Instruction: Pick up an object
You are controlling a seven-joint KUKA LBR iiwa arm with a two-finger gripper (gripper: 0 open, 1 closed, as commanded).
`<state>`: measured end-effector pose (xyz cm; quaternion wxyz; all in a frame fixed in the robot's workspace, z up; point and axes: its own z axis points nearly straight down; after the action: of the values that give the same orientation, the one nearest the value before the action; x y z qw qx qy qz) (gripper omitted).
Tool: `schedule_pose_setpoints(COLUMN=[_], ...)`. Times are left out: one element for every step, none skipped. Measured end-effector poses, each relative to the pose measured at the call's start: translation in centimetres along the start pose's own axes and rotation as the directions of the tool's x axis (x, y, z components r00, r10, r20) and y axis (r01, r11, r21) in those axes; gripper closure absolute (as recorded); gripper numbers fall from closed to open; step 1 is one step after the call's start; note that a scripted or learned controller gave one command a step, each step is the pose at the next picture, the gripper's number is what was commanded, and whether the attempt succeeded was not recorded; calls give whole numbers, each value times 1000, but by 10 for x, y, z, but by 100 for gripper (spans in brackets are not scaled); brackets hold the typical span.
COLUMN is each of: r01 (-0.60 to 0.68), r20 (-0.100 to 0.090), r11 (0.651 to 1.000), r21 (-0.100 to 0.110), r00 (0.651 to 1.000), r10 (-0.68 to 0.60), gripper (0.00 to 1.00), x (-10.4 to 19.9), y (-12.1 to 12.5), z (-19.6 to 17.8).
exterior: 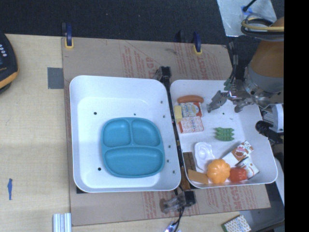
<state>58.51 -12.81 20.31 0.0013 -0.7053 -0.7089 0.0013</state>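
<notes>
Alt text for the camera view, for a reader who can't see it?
A grey arm's claw hovers open over the right white bin, holding nothing; below it lie an orange toy pumpkin, green pods and small cartons. The left bin holds a blue divided plate.

Right bin (270, 175): orange pumpkin (218, 171), red tomato (238, 174), green pea pod (224, 134), hot dog (190, 99), lying loose.

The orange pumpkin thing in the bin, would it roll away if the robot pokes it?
Probably a little. The orange pumpkin looks round, so a poke could roll it. But the red tomato-like toy and bin wall sit close, likely stopping it. Its smooth curve might slip from fingers.
</notes>
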Motion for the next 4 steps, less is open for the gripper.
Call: schedule_pose_setpoints(r01=[-1, 1, 4, 1], r20=[-4, 1, -1, 1], r11=[1000, 1000, 1000, 1000], r21=[15, -4, -6, -4], r00=[1000, 1000, 1000, 1000], r10=[1, -1, -4, -1], gripper=[0, 0, 0, 0], x=[5, -20, 18, 6], y=[-66, -14, 56, 73], z=[114, 111, 110, 105])
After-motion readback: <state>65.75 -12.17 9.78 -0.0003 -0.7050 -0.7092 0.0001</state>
